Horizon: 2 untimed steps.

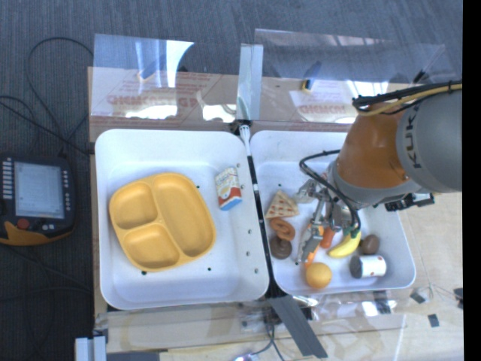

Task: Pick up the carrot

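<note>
The carrot point(327, 237) is a small orange-red piece lying in the right bin point(391, 280), between the banana point(344, 247) and the metal fingers. My gripper point(314, 235) hangs low over the middle of this bin, below the orange wrist band, and points down and to the left. Its tips sit just to the left of the carrot, touching it or nearly so. I cannot make out whether the carrot sits between the fingers.
Around the carrot lie a triangular cracker point(282, 204), a pretzel point(282, 228), a brown lump point(280, 248), an orange point(318, 275), a brown ball point(369, 243) and a white can point(368, 266). The left bin point(105, 277) holds a yellow divided plate point(161, 220) and a small carton point(228, 186).
</note>
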Motion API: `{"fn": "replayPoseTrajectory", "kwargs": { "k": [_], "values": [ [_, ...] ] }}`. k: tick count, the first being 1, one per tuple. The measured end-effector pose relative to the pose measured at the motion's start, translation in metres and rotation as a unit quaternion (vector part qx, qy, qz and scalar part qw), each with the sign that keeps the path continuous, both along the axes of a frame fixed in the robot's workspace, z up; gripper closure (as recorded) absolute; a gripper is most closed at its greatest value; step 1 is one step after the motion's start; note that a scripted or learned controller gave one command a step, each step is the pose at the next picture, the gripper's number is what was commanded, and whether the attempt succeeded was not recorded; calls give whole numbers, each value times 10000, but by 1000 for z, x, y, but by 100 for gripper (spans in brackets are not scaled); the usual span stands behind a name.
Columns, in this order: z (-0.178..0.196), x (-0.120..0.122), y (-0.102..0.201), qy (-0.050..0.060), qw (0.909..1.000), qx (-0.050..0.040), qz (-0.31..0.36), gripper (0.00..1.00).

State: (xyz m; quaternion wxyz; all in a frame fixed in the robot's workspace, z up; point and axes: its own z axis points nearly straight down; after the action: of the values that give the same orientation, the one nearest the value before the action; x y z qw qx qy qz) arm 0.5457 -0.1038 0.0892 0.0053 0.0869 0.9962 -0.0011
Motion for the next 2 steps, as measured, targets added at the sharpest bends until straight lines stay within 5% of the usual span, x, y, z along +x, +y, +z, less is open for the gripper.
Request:
{"fn": "replayPoseTrajectory", "kwargs": {
  "k": [1,2],
  "values": [
    [0,-53,8,-20,9993,-7,363,0],
    [13,-49,8,-62,9993,-22,371,100]
  ]
}}
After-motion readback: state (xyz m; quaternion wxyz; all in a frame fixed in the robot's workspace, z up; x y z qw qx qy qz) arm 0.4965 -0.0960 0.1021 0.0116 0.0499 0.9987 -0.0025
